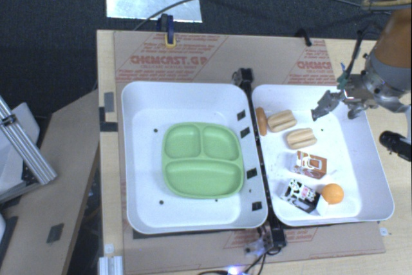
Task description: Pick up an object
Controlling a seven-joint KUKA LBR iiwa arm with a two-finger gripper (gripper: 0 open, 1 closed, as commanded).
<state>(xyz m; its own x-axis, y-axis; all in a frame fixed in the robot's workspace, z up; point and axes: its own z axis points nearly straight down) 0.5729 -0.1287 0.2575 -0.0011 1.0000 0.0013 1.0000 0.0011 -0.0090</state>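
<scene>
So far nothing is lifted: the grey two-finger claw (335, 103) hovers spread and empty over the right white bin (376, 158). Just below-left of it lie two tan bread rolls (291, 129); the orange ball (332, 194) sits farther below.

Green divided plate (203, 160) in left bin (145, 106)

Right bin (370, 158) crowded down its left half, two bread rolls (291, 128), brown carton (311, 165), black-and-white pack (301, 195), orange (332, 194) close together; bare floor along right wall; left bin (138, 138) mostly taken by green divided plate (203, 159)
</scene>
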